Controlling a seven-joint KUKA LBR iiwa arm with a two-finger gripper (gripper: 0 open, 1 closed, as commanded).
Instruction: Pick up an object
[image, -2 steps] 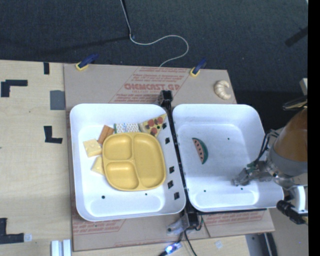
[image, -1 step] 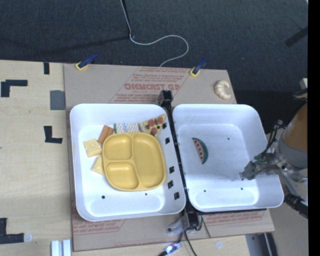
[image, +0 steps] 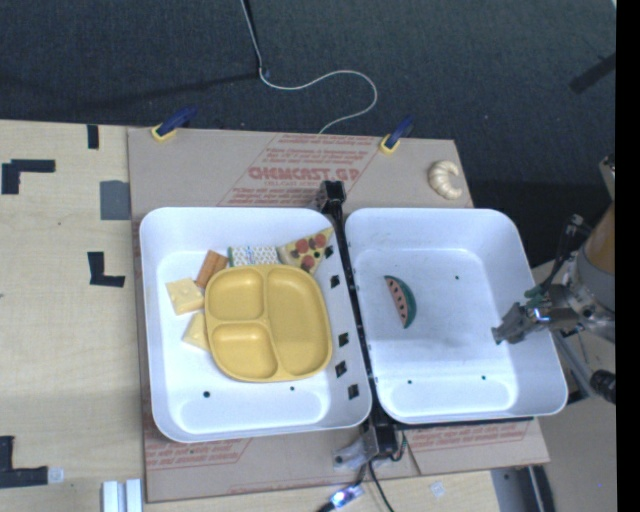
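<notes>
Two shallow white bins sit side by side on a cardboard-topped bench, a dark floor beyond it with a thin white cable (image: 318, 80) looping across. At the middle of the right bin (image: 500, 395) lies a small watermelon slice (image: 400, 300), a curved wedge with a green rind along one edge and red flesh dotted with dark seeds, lying flat and well apart from the walls. At that bin's right rim, the gripper (image: 508, 328) of the arm is seen above the wall, its dark tip pointing left toward the slice but well short of it; whether the claw is spread or clenched cannot be told at this angle, and nothing is seen in it. Across the divider, the left bin (image: 170, 400) carries a yellow divided plate (image: 268, 322) ringed by toy food pieces (image: 186, 296).
</notes>
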